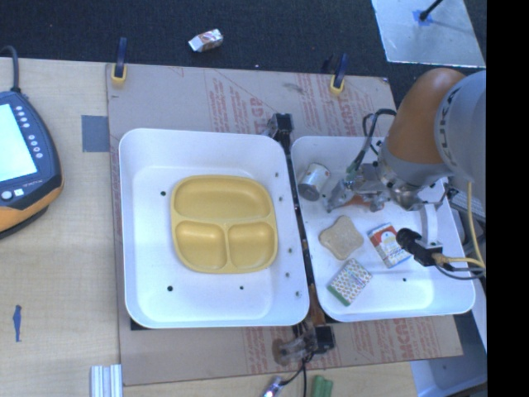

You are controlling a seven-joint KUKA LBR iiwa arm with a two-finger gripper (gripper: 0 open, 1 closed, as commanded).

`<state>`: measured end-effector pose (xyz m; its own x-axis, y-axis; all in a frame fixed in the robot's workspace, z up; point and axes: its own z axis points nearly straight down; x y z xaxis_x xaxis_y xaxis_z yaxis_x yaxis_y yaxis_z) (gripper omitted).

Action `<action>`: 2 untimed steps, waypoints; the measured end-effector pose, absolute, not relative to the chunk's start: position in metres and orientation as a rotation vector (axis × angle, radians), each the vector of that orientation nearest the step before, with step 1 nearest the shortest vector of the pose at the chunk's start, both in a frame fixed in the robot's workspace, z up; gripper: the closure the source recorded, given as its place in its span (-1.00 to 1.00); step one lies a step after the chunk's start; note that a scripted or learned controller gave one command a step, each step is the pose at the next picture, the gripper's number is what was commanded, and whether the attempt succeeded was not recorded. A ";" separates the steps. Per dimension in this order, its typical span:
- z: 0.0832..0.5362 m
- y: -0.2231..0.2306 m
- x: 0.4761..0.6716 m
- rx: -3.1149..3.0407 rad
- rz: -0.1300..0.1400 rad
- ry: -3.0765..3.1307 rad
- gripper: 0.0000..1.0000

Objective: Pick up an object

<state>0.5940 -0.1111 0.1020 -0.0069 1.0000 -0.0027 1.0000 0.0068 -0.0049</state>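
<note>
Objects for picking lie in the right bin (463,304): a small silver can (312,180) at its left edge, a tan bread-shaped piece (341,236) near the middle, a green-patterned packet (350,281) below it, and a red-and-white carton (387,244) to the right. At far left, a teach pendant (23,162) with an orange rim rests on the wooden bench (58,304). The left bin (132,222) holds a yellow divided tray (223,222) with one long compartment above two smaller ones. The gripper (357,190) hangs low in the right bin, between the can and the carton, just above the bread-shaped piece; whether its jaws are apart or together cannot be told. The grey arm (438,131) enters from the right. A small wrapper (206,40) lies on the dark floor beyond the bench.
</note>
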 end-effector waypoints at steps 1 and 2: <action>0.093 -0.127 0.554 -2.216 0.001 -2.229 -1.00; 0.092 -0.106 0.576 -2.213 0.006 -2.228 -1.00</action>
<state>0.5757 -0.1063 0.0916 -0.0068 1.0000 -0.0014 1.0000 0.0068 -0.0035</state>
